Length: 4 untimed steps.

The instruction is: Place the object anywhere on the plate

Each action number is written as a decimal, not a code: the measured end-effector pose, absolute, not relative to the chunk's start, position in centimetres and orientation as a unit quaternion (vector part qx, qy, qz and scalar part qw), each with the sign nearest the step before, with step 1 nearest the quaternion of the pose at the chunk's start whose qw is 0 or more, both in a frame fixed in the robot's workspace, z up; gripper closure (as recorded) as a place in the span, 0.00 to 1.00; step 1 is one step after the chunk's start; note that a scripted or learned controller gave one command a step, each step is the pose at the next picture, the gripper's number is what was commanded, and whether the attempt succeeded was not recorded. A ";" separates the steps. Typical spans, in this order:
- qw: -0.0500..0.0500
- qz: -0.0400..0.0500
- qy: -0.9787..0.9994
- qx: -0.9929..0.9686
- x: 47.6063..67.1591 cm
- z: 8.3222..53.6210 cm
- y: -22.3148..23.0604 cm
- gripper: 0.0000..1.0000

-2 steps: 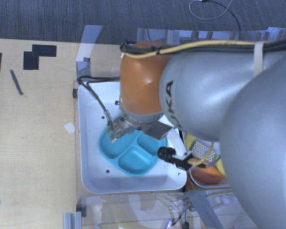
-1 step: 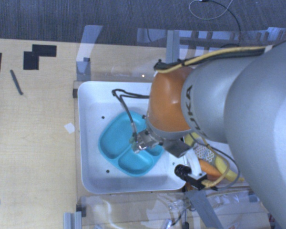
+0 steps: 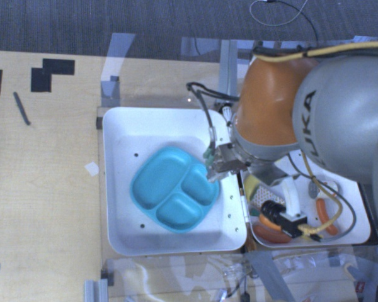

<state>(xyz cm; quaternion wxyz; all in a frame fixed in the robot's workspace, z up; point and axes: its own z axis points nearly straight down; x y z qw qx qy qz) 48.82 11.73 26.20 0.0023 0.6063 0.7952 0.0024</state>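
Gripper (image 3: 215, 166): hung over the right edge of the plate, at the right side of the left bin; whether it was spread or pressed together could not be told, and nothing could be seen in it.
Arm (image 3: 340, 118): grey, reached in from the right, its orange band (image 3: 268, 99) above the gap between the bins, its bulk covering much of the right bin.
Plate (image 3: 170, 190): blue, three compartments, lay flat in the middle of the left bin, turned at a slant to the walls.
Left bin (image 3: 123, 143): white, shallow, bore the plate.
Right bin (image 3: 359, 231): white, just beside the left one, held several small things.
Object: which of those things it was could not be told; all lay in the right bin, apart from the plate.
Things there: a yellow-green piece (image 3: 252, 186) near the left wall, a red-orange round (image 3: 271, 233) at the front, an orange stick (image 3: 322, 211) further right.
Bench (image 3: 44, 200): pale wood, with black patches (image 3: 50, 74) and a dark rod (image 3: 21, 108) at far left.
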 end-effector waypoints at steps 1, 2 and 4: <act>0.001 0.001 0.846 0.534 48.7 20.0 17.1 1.00; 0.002 0.002 0.915 0.403 48.8 18.8 14.1 1.00; 0.002 0.002 0.871 0.491 48.8 16.6 11.4 1.00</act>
